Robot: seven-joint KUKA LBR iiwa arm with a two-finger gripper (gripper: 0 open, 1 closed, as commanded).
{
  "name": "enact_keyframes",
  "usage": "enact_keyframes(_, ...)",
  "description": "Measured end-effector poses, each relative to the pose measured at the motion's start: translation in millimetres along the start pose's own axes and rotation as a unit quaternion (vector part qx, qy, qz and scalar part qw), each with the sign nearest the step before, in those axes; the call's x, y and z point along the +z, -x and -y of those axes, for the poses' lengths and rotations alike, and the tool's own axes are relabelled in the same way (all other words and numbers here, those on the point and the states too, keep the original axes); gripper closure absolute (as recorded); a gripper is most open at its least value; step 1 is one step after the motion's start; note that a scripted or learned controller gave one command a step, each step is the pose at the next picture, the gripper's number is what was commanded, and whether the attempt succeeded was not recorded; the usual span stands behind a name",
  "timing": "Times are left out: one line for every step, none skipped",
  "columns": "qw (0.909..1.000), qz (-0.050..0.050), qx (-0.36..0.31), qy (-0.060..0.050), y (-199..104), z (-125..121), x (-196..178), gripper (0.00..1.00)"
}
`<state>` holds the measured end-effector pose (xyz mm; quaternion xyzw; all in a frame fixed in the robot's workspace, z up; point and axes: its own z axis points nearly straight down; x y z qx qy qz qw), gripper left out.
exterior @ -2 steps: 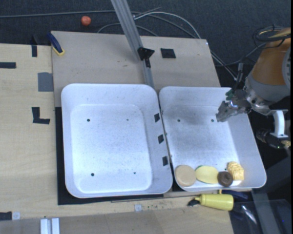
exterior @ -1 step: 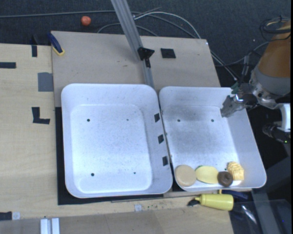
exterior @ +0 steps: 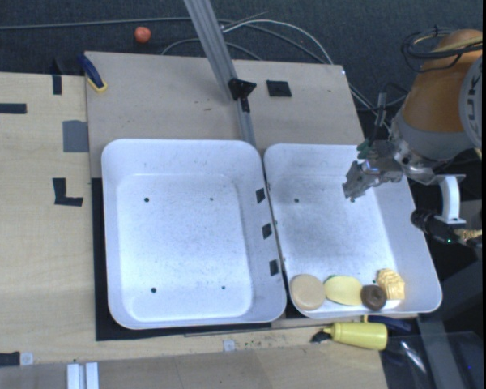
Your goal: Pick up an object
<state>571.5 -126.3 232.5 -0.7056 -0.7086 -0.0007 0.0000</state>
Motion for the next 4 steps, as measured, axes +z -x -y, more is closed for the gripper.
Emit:
enact_keyframes(1.0,0.0,0.0,0.0,-54,8,-9,1.0)
enact_keyframes(1.0,0.0,0.0,-0.001,-97,26,-5,1.0)
enact_keyframes(1.0,0.0,0.0,-0.001,-141,36,-10,1.0)
enact_keyframes(1.0,0.0,0.0,-0.001,-198,41,2,1.0)
